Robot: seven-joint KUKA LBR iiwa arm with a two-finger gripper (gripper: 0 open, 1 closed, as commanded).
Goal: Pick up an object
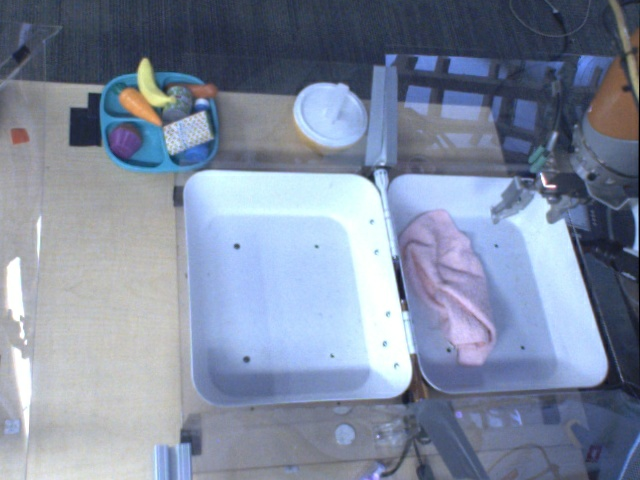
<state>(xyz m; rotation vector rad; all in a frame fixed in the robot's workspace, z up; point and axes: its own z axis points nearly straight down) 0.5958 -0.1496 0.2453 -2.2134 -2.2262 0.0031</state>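
Pink cloth (452, 280), crumpled, lies in the right bin (560, 368), along its left half, stretched from mid-back toward the front. End effector (532, 204) sits above that bin's back right corner, fingers spread apart with nothing between them, well apart from the cloth. Left bin (290, 278) alongside. Blue toy tray (158, 120) and white lidded container (331, 115) on the desk (90, 318) behind.

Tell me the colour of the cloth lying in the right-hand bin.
Pale pink cloth, seen clearly in the camera view.
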